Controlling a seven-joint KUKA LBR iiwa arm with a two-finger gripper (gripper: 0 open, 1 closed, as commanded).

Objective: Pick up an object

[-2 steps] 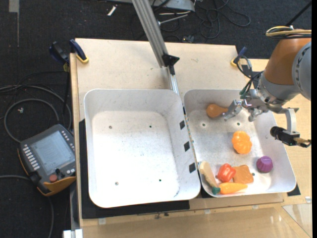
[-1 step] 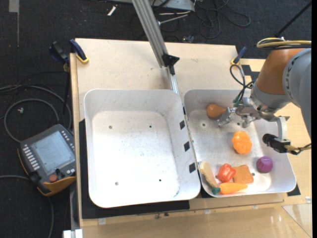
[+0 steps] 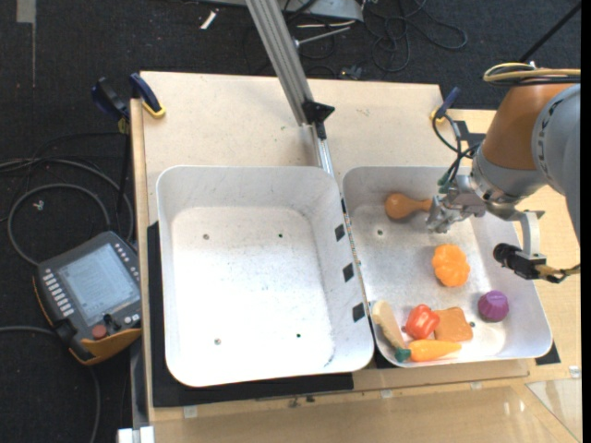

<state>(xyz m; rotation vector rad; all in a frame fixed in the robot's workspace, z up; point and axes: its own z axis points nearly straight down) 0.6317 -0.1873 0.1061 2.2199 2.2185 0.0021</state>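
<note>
Where end effector (image 3: pixel 446 212) meets brown mushroom (image 3: pixel 401 206), fingers indistinct, arm cropped right

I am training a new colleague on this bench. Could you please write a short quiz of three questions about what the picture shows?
1. True or false: the toy objects lie in the bin on the camera view's left.
2. What does the gripper hover nearest to? A) purple ball B) brown wooden piece C) carrot
3. Fill in: the orange fruit lies in the ___ bin.

Key
1. False; they lie in the right bin.
2. B
3. right
</note>
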